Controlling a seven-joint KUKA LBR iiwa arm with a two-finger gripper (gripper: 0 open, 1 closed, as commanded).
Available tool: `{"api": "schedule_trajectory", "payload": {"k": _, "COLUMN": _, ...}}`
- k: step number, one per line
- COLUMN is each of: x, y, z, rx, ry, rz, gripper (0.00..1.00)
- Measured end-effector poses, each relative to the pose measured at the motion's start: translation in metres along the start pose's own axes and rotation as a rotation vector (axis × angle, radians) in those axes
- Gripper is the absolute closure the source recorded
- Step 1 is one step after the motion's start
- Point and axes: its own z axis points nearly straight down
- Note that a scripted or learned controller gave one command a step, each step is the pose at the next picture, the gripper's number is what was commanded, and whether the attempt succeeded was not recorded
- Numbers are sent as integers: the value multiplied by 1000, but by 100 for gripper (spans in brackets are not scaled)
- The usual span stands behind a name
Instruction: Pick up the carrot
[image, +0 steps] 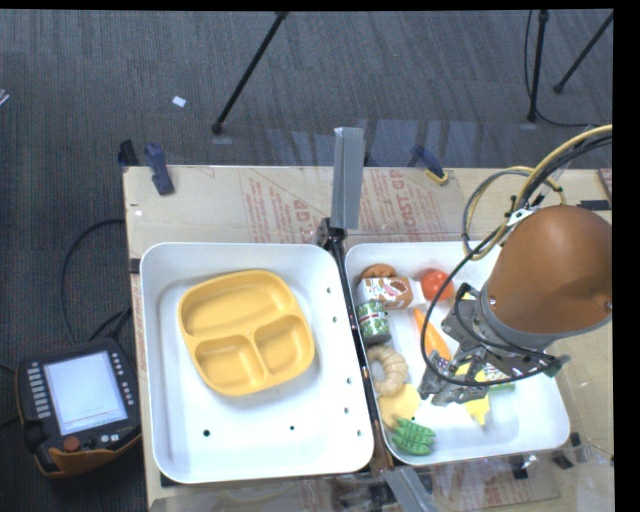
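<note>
Fingers (436, 388) of the gripper (455, 390) look spread and pinch nothing, low over the right bin (545, 440), apparently to straddle the carrot (434, 340). The carrot lies lengthwise mid-bin, just right of the doughnut (388, 368) and below the tomato (436, 284). Its lower end is hidden under the wrist, so contact cannot be judged. The arm's orange band (555, 270) covers the bin's right part. A yellow item (480, 408) by the gripper is too obscured to name. The left bin (160, 300) holds a yellow tray (247, 330).
</note>
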Motion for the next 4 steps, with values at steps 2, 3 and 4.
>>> {"api": "schedule_trajectory", "payload": {"k": 2, "x": -1, "y": -28, "z": 84, "rx": 0, "ry": 2, "rz": -53, "gripper": 0}}
{"api": "schedule_trajectory", "payload": {"k": 3, "x": -32, "y": -46, "z": 84, "rx": 1, "ry": 0, "rz": -349, "gripper": 0}}
{"api": "schedule_trajectory", "payload": {"k": 4, "x": -34, "y": -45, "z": 74, "rx": -1, "ry": -4, "rz": -345, "gripper": 100}}
